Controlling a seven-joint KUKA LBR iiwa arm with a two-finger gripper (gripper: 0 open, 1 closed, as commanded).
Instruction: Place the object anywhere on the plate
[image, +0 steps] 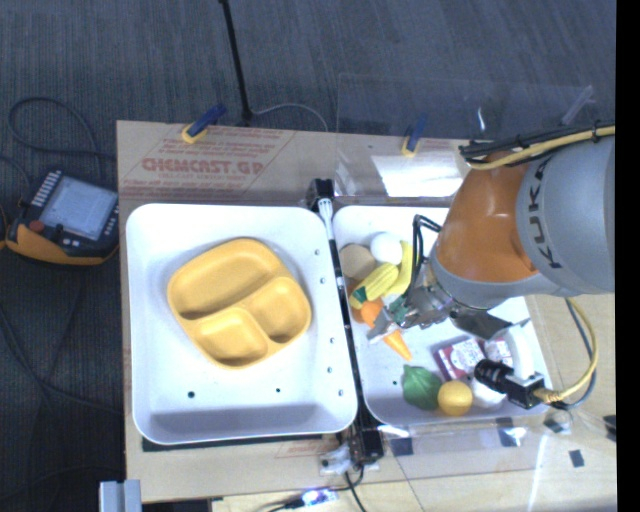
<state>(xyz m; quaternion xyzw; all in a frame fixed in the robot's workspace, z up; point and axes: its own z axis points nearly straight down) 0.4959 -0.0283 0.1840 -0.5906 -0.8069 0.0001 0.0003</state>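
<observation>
The yellow plate (240, 300), divided into three sections, lies in the left white bin (160, 400) with nothing on it. My gripper (392, 318) is down in the right bin (375, 400), near its left wall. It hovers over a cluster of toy foods: an ear of corn (377, 283), a small orange piece (369, 310) and an orange carrot (399, 346). Whether anything is caught in the gripper is hidden by the wrist and the clutter.
The right bin also holds a white egg (383, 246), a yellow banana (405, 260), a brown round piece (354, 260), a green pepper (420, 384), a lemon (455, 398) and a red packet (462, 355). The arm's orange band (480, 240) covers the bin's back right. The bins' shared rim (340, 310) separates gripper and plate.
</observation>
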